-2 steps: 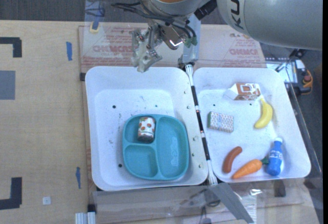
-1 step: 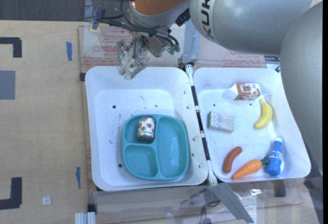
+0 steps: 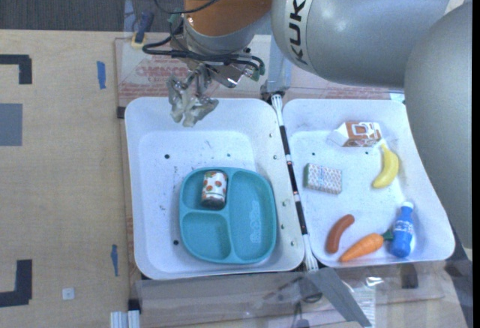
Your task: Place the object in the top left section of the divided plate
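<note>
**Operator:** Where is the can, and why is your hand up there?

**Observer:** Your can point(image 3: 214, 188) lies on its side in the top left section of the blue plate point(image 3: 255, 233), which is where the task wants it. It's a small round tin with a white label dotted with red, and its metal end faces the near side. The low ridge of the section seems to hold it from rolling.

**Operator:** And the hand?

**Observer:** Your hand point(image 3: 189, 107) hangs over the far rim of the left bin point(image 3: 142, 169), well apart from the can. Nothing sits between its fingers. From this slant you can't tell whether they stand wide or narrow; they look close together, but I won't swear to it.

**Operator:** So the job's done?

**Observer:** By how things lie, I'd judge it so. The plate is smooth moulded plastic with three sections: two small ones at the left and one long one at the right.

**Operator:** What's in the other bin?

**Observer:** The right bin point(image 3: 427, 244) keeps the spare things: a banana point(image 3: 387, 167), a carrot point(image 3: 361, 246), a sausage point(image 3: 339, 233), a blue bottle point(image 3: 403, 231), a small carton point(image 3: 358, 133) and a speckled sponge point(image 3: 323, 178). They're glossy toy food mostly, lying loose and apart.
</note>
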You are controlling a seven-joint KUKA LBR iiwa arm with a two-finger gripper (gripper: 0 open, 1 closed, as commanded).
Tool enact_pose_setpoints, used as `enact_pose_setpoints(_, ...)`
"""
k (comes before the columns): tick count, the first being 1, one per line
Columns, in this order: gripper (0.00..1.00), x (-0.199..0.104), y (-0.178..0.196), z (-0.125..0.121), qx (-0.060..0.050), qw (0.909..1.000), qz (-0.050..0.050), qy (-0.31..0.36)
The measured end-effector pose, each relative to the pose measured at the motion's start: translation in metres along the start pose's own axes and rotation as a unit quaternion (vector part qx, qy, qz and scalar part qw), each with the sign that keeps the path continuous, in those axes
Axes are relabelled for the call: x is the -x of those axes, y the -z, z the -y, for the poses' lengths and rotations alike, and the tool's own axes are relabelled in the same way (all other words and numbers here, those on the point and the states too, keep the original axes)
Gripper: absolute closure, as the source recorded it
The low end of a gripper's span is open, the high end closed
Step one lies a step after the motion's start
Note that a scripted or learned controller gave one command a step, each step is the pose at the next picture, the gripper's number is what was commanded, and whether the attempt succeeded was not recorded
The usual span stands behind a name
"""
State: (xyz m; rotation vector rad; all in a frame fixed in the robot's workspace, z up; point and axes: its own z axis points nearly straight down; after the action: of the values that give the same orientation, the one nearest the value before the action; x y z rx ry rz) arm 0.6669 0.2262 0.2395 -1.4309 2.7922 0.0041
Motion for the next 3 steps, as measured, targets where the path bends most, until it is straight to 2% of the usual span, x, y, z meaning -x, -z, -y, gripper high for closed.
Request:
enact_pose_setpoints(1,1.0,-0.008,0.069,0.007,-0.002,0.9988,0.003,0.048)
enact_pose_setpoints(2,1.0,-0.006,0.01,0.004,0.0,0.9823,0.0,0.187)
enact_pose_setpoints(3,1.0,-0.005,0.023,0.006,-0.002,0.983,0.005,0.183)
